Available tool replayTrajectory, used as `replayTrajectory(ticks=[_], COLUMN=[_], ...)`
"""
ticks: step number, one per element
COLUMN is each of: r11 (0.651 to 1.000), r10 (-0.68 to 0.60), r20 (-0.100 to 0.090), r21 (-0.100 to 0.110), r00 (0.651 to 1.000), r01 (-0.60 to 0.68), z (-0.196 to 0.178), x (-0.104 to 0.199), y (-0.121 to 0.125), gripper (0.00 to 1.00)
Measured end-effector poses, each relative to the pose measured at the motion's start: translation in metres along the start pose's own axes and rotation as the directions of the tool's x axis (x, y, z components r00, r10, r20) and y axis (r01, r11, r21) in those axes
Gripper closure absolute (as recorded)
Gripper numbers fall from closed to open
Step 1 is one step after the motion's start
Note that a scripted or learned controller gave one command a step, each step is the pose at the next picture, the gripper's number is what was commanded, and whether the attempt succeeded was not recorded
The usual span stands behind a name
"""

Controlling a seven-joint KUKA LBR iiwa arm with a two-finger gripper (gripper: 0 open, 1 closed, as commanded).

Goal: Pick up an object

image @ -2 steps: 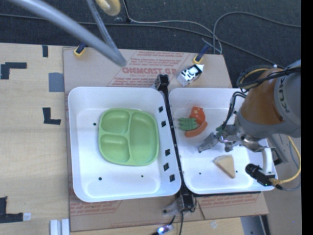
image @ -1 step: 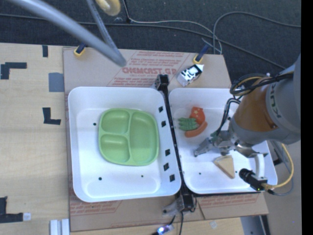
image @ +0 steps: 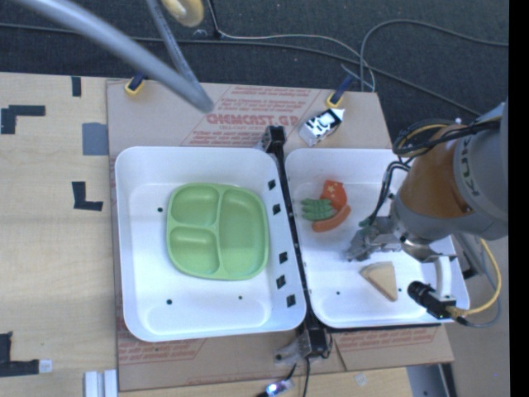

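Note:
In the right bin (image: 331,306) lie a tan wedge-shaped piece (image: 381,281) near the front and an orange carrot-like toy with a green top (image: 326,208) toward the back left. My gripper (image: 364,246) reaches in from the right and hovers low over the bin floor, just above and left of the tan wedge and right of the orange toy. Nothing shows between its fingers. The arm's grey body and orange band (image: 438,184) cover the bin's right side.
The left bin (image: 132,222) holds a green divided plate (image: 218,230). A black divider (image: 285,222) runs between the bins. Cables loop behind the bench, and a small black-and-white object (image: 321,124) lies on the cardboard behind the right bin.

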State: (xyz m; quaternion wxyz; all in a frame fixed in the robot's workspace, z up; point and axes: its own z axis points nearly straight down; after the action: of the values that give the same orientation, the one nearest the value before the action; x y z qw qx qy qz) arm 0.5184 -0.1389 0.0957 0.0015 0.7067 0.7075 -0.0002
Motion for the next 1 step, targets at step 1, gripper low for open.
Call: replayTrajectory(ticks=[1], r11=[1.0], r10=[0.0], r20=[-0.003], r21=[-0.001], r00=[1.0], r01=[0.0], z=[-0.0475], x=[0.0068], y=[-0.0056], gripper=[1.0])
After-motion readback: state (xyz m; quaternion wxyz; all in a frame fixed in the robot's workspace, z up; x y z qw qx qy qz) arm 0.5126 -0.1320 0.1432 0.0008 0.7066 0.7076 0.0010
